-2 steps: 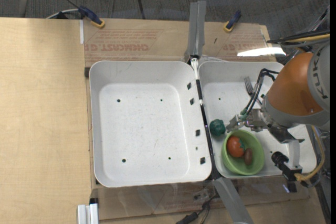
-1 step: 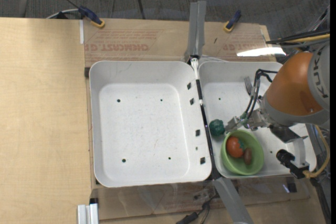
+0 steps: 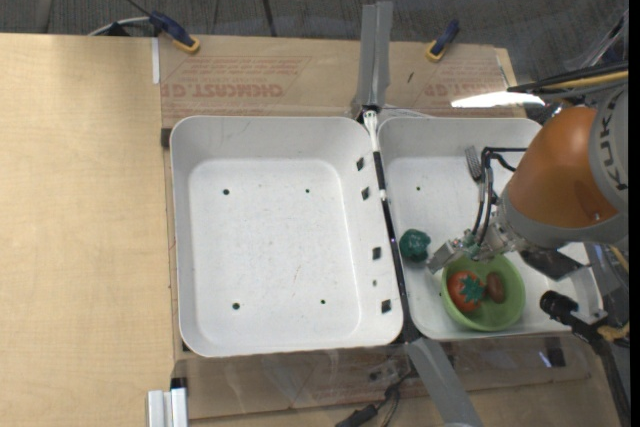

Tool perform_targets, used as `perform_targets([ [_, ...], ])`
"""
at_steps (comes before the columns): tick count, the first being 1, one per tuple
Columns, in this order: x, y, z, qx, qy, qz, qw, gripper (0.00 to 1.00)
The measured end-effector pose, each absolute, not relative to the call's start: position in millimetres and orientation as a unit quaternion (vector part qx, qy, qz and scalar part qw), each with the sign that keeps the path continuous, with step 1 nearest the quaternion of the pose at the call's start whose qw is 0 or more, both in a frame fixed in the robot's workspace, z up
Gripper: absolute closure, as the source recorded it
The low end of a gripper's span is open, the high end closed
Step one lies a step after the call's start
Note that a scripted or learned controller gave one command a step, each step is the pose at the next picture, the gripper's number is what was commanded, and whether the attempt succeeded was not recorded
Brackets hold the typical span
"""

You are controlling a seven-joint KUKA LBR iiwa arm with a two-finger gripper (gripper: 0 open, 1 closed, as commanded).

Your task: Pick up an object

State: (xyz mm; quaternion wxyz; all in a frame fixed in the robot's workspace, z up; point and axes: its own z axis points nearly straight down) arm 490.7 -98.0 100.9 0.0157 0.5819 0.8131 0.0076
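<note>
A green bowl [image 3: 500, 307] sits in the near part of the right bin [image 3: 430, 175]. In it lie a red tomato-like piece [image 3: 465, 289] and a small brown piece [image 3: 495, 289]. A small dark green object [image 3: 415, 243] rests on the bin floor just left of the bowl. My gripper [image 3: 462, 251] hangs low over the bowl's far left rim, between the bowl and the green object. The grey arm with its orange band [image 3: 562, 170] reaches in from the right and hides the bin's right side.
The left bin [image 3: 270, 235] adjoins the right one along a black-clipped divider [image 3: 380, 205]. Cardboard [image 3: 260, 80] lies behind the bins, held by blue and orange clamps [image 3: 172, 30]. A wooden tabletop [image 3: 80, 215] spreads to the left. Cables [image 3: 575, 315] run by the arm's base.
</note>
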Motion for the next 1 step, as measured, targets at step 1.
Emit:
perform_targets([
  [1, 615.4, -180.1, 92.4, 0.473, 0.881, -0.0001, 0.001, 0.0],
])
